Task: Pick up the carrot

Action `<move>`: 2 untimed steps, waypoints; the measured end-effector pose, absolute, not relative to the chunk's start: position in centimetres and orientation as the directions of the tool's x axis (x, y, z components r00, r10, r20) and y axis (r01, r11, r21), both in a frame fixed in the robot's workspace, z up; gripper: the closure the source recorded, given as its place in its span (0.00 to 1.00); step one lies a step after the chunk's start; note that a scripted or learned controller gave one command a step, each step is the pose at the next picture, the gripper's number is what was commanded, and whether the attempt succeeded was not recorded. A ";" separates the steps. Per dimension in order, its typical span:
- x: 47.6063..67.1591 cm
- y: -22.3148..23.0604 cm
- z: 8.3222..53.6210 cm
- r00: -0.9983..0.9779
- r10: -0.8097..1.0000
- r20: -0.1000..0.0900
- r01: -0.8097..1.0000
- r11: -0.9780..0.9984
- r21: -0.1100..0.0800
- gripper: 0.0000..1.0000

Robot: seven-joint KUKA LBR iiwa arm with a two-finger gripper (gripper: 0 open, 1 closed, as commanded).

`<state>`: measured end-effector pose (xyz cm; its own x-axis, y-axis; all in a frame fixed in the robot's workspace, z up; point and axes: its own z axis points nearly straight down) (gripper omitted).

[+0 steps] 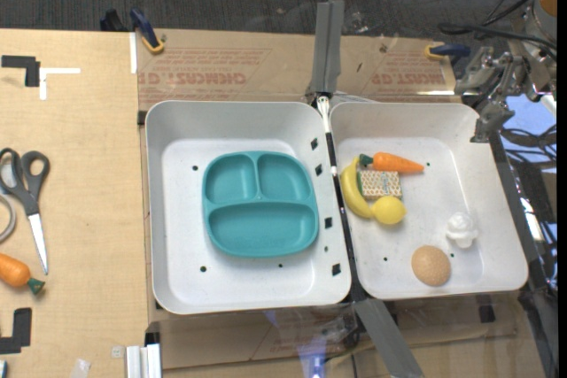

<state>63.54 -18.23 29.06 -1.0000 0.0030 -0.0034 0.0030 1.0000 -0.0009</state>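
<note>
From above and at a slant, two shallow white bins sit side by side on a bench. The gripper (pixel 507 93) hangs at the far right, over the back right corner of the right bin (pixel 496 279), a tangle of metal and cables partly cut off by the frame edge; whether it is open or closed I cannot tell, and nothing can be seen in its grasp. The carrot (pixel 397 162), orange with a green stem end, lies near the back of the right bin, well apart from the gripper, just behind a patterned block (pixel 381 184) and beside a banana (pixel 353 190). A lemon (pixel 388 210), a brown egg (pixel 431 265) and a small white object (pixel 460 229), too faint to identify, lie nearby. The left bin (pixel 168 279) holds a teal divided plate (pixel 260 204). Scissors (pixel 27 199) lie on the bench at left, where another carrot (pixel 16 272) is partly cropped.
</note>
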 end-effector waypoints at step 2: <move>61.0 -9.2 12.0 -0.988 0.156 -0.001 0.156 0.988 0.000 0.00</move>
<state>61.02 -9.24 12.05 -0.9877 0.1562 -0.0011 0.1562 0.9877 -0.0003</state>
